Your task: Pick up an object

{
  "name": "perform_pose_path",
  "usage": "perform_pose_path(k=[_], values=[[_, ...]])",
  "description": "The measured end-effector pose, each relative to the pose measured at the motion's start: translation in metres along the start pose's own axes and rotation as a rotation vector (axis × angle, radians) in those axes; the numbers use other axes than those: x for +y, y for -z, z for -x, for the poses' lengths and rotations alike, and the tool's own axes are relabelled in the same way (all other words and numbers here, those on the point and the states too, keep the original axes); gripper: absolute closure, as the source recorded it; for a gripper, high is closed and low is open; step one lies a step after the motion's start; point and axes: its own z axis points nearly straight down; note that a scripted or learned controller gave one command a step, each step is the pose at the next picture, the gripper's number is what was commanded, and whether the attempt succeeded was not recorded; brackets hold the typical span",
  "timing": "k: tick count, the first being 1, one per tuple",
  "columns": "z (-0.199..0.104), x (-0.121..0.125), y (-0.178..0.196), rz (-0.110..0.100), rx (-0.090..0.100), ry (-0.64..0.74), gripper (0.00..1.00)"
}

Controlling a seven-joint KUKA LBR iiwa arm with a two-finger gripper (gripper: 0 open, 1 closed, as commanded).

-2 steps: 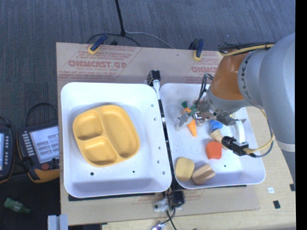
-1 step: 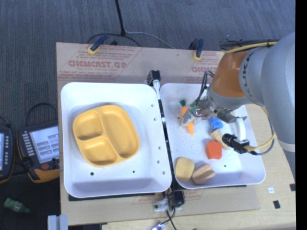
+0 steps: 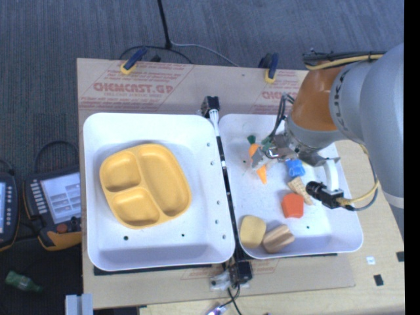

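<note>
My gripper (image 3: 270,152) hangs low over the upper middle of the right bin (image 3: 341,241). It is right beside two small orange carrot-like pieces (image 3: 254,151) (image 3: 262,174) and a small green piece (image 3: 251,138). A blue block (image 3: 294,168) lies just to its right, with a waffle cone (image 3: 298,189) and a red-orange block (image 3: 293,206) below that. Two tan bread rolls (image 3: 252,230) (image 3: 277,239) rest at the bin's front edge. Nothing is visibly held.
The left bin (image 3: 98,241) holds a yellow three-compartment plate (image 3: 144,184). A black clip (image 3: 210,105) sits at the top of the ridge between the bins. The arm's orange band (image 3: 315,104) and grey body overhang the right bin's far right corner.
</note>
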Motion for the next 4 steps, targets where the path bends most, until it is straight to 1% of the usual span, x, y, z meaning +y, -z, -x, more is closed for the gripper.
perform_pose_path(k=[1,2,4], values=[[0.000,0.000,0.009,-0.001,0.000,-0.001,1.00],[-0.061,0.000,0.089,-0.014,0.007,0.126,1.00],[-0.061,0.001,0.108,-0.016,0.007,0.126,1.00]])
